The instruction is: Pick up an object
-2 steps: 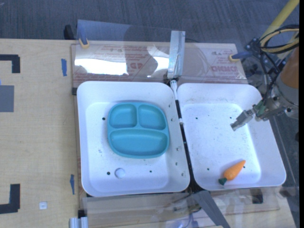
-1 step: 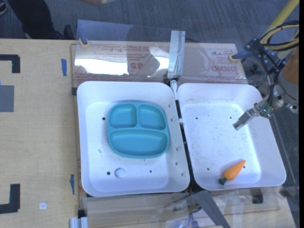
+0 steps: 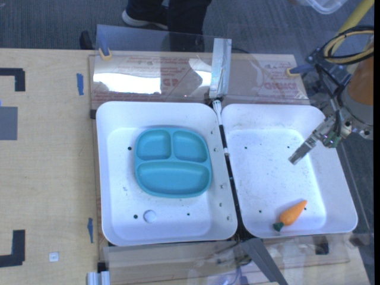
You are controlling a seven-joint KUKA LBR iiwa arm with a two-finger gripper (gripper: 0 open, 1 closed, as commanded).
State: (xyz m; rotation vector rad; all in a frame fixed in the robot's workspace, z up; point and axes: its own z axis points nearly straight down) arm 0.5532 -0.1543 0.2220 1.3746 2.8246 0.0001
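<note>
A small orange toy carrot with a green top lies near the front edge of the right bin. My gripper hangs over the right side of that bin, reaching in from the right and slanting down to the left. It is well behind the carrot and apart from it, with nothing visibly held. A blue divided plate rests in the middle of the left bin.
A small pale round object lies near the front of the left bin. A clear panel and a metal post stand behind the bins. Yellow and black cables hang at the right, above the arm.
</note>
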